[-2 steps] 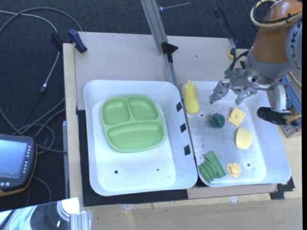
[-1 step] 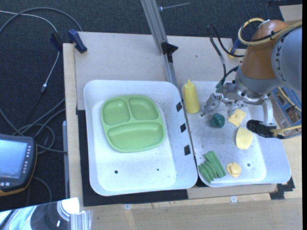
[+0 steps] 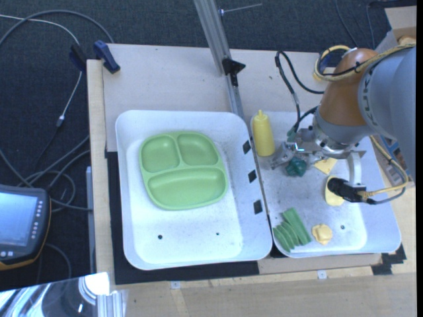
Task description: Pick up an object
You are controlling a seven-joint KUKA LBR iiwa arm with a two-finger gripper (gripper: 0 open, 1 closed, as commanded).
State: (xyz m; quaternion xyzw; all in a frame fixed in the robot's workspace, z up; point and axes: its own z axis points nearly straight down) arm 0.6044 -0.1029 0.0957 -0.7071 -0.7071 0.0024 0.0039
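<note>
Gripper (image 3: 295,156) sat over a teal toy (image 3: 296,168); you couldn't tell its jaws' state. Toy looked light, perhaps slippery; grip its middle.

monitor (image 3: 20,224) cut off, tool (image 3: 295,158) fingers unclear

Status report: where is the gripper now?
Gripper low in right bin, over teal object. Grasp unconfirmed. Yellow bottle close beside.

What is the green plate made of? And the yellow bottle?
The green plate looks like moulded plastic: one even colour, smooth, soft sheen, rounded dividers between three sections. The yellow bottle looks like plastic too, plain matte yellow with a pointed nozzle, like a toy mustard bottle. That is a guess from looks alone.
</note>
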